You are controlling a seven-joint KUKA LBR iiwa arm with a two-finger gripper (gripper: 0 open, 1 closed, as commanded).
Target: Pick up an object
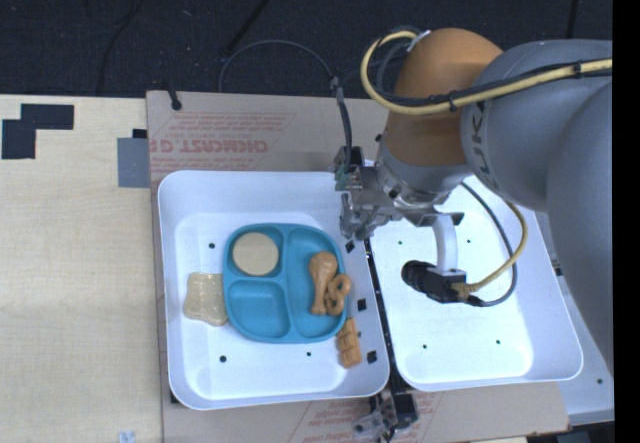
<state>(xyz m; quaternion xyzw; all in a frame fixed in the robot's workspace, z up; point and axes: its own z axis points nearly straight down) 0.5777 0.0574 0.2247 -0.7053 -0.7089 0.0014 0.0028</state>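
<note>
A blue divided plate [262, 313] lies in the left bin [190, 231]. On it are a round tan biscuit [254, 253] in the upper compartment and a twisted brown pretzel-like piece [327, 283] in the right one. A pale beige slab [205, 298] rests against the plate's left edge, and a small orange-brown chunk [348, 343] lies by its lower right corner. My gripper [352, 221] hangs low over the left bin's right rim, just above and to the right of the pretzel piece. Nothing is seen in its grasp.
The right bin [500, 341] sits under the arm's wrist. A black connector on a yellow-grey cable [432, 281] hangs over it. The ridge where both bins meet [375, 311] runs right below the gripper. Cardboard [230, 141] lies under the bins.
</note>
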